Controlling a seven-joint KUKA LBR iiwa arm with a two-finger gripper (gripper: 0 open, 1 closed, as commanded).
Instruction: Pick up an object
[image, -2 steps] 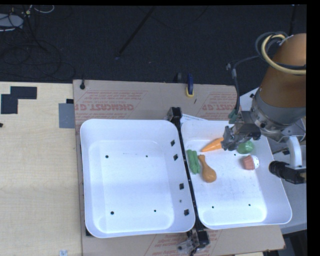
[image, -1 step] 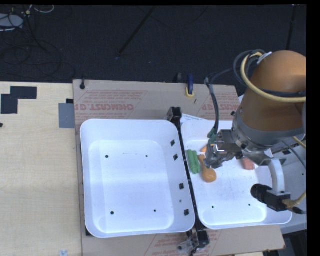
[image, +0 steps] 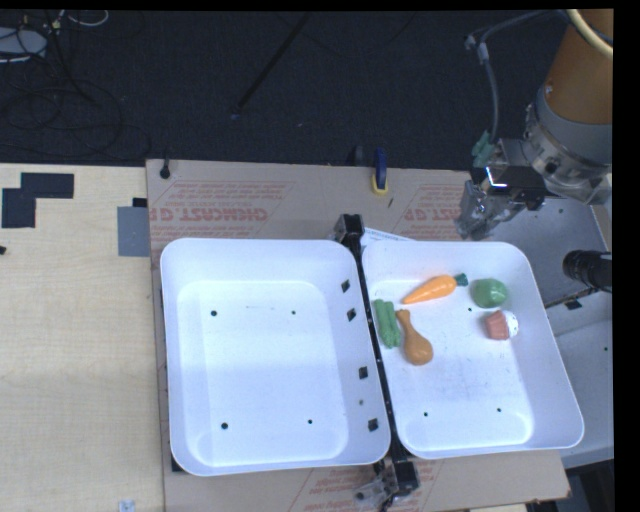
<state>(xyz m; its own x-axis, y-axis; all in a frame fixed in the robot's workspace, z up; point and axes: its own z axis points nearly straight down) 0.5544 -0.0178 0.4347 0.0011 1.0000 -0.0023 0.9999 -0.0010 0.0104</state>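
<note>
- gripper (image: 478, 222): hangs above the far rim of the right bin, off the toys; cannot tell how it is set; nothing seen in it.
- left bin (image: 190, 290): white, beside the right one.
- right bin (image: 545, 400): holds all the toys, in its far half.
- carrot (image: 432, 290): likeliest target; long axis slanted, green tip to far right, point to near left.
- gourd (image: 413, 340): orange, neck to far left, touching the green pod (image: 386, 322) by the divider.
- green lump (image: 489, 293) and pink piece (image: 499, 325): near the right wall.
- risk: a round carrot may roll off a lengthwise pinch; crowded toys may be nudged.
</note>
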